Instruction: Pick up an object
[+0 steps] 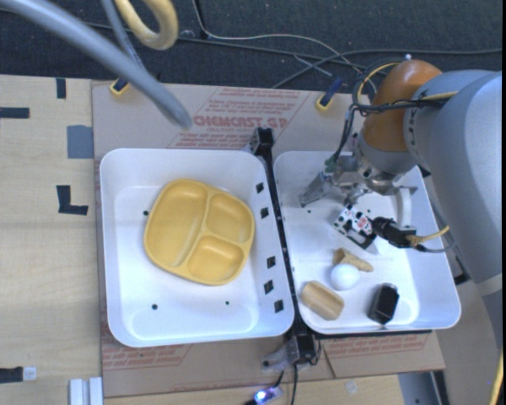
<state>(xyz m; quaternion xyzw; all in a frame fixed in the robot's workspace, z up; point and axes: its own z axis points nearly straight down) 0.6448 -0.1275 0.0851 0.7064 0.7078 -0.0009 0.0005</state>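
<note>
My gripper (354,220) hangs over the middle of the right bin (430,315), below the arm's orange band (398,99). Just beneath it in the view lie a small tan piece (354,260) and a white ball (344,277), which touch each other. A tan block (321,299) rests near the bin's front left corner. A black object (384,303) sits to the right of the block. I see nothing held by the gripper.
The left bin (122,226) holds a yellow divided plate (200,230). A black divider (274,226) runs between the two bins. Cables (422,239) trail from the wrist over the right bin. A grey hose (110,45) crosses the upper left.
</note>
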